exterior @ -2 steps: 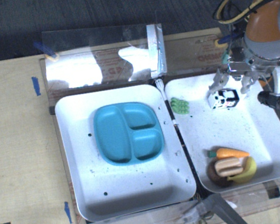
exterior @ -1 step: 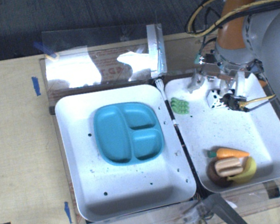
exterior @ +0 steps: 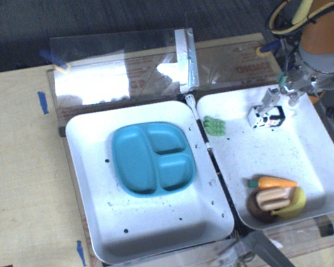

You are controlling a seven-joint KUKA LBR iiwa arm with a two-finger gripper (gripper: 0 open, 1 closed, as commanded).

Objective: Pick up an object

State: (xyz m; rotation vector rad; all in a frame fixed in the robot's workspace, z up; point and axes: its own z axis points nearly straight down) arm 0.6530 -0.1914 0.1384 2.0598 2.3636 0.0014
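While the arm's jaws (exterior: 269, 107) hang over the right bin's (exterior: 321, 134) far corner, whether parted or closed I cannot tell; food (exterior: 275, 197) sits near its front edge.

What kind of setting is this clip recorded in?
Probably a lab bench set up for robot grasping trials: two shallow white bins side by side, a blue divided tray in the left one, toy food in the right, and the gripper reaching in.
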